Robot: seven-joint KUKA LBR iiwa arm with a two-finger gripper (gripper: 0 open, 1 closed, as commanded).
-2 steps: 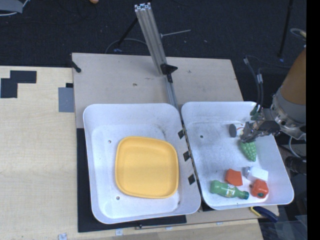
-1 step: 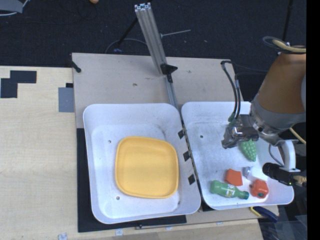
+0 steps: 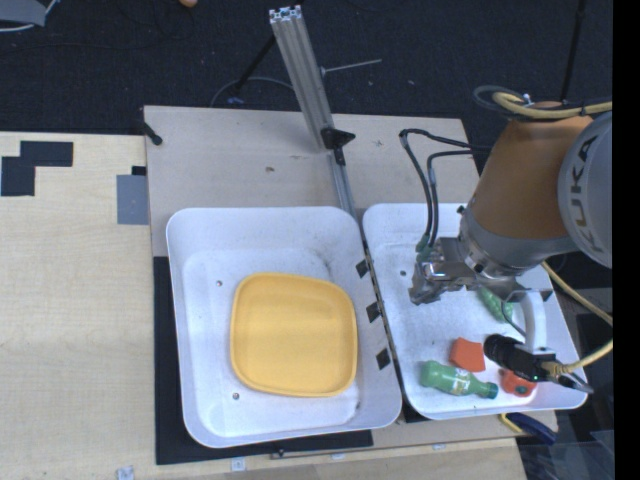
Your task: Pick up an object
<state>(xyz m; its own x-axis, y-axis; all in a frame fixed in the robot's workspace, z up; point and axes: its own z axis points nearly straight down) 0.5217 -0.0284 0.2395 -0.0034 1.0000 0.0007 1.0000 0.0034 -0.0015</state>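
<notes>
While the arm (image 3: 530, 188) reaches in from the right, its gripper (image 3: 428, 280) hangs low over a bare patch of the right bin (image 3: 392, 230), in the left half of that bin and about midway between its far and near walls. Whether the gripper is released or clenched cannot be told from this angle, and nothing can be seen caught in it. The things to pick from all lie nearer and further right in the same bin: a green bottle (image 3: 455, 379) on its side by the near wall, an orange block (image 3: 467, 354) just beyond it, a small red piece (image 3: 517, 385) near the near right corner, and a green strip (image 3: 499, 306) partly hidden under the wrist. None touches the gripper. A yellow plate (image 3: 294, 333) lies flat in the left bin (image 3: 190, 268).
</notes>
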